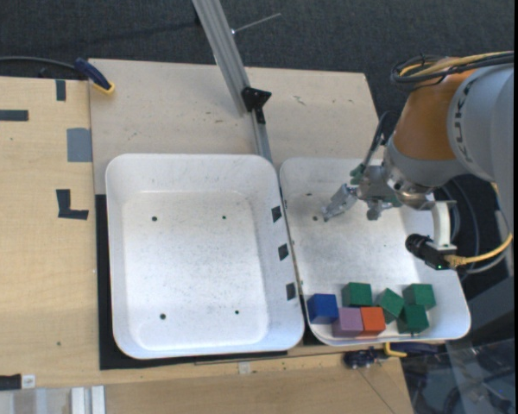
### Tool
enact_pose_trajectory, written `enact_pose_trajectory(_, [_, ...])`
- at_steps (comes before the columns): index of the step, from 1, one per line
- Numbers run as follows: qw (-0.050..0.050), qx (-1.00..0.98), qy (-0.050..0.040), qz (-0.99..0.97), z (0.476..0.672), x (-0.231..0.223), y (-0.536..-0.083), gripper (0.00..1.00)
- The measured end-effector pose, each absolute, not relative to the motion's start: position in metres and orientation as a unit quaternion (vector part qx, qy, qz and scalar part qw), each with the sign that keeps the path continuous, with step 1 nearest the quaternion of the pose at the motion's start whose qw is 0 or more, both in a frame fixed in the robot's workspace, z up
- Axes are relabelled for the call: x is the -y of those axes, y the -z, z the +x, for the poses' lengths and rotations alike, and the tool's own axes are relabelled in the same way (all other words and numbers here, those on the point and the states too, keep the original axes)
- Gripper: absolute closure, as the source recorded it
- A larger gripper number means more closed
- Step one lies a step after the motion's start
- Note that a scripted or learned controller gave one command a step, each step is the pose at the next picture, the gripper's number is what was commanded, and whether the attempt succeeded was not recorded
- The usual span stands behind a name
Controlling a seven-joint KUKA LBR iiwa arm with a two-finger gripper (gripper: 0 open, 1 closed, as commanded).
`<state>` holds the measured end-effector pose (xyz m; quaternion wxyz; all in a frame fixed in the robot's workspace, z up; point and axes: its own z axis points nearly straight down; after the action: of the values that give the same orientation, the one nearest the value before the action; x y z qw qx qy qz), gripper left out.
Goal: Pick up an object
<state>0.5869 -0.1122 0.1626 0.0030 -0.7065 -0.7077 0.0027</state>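
Several small blocks lie clustered at the near end of the right bin point(345, 248): a blue block point(323, 307), a purple block point(350, 321), an orange block point(372, 319) and several green blocks point(356, 295). My gripper point(352, 210) hangs over the far half of this bin, well away from the blocks. It is open, with its fingers spread and nothing between them. The grey arm with its orange band point(427, 128) comes in from the right.
The left bin point(190, 248) stands beside the right one, their rims touching. A slanted metal rail point(229, 54) crosses the bench behind the bins. A black cable and connector point(427, 248) hang by the wrist at the right bin's edge.
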Motion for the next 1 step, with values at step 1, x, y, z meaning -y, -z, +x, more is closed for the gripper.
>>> enact_pose_trajectory(1, [0.003, 0.707, -0.0027, -0.707, 0.5777, 0.1176, -0.1123, 0.00])
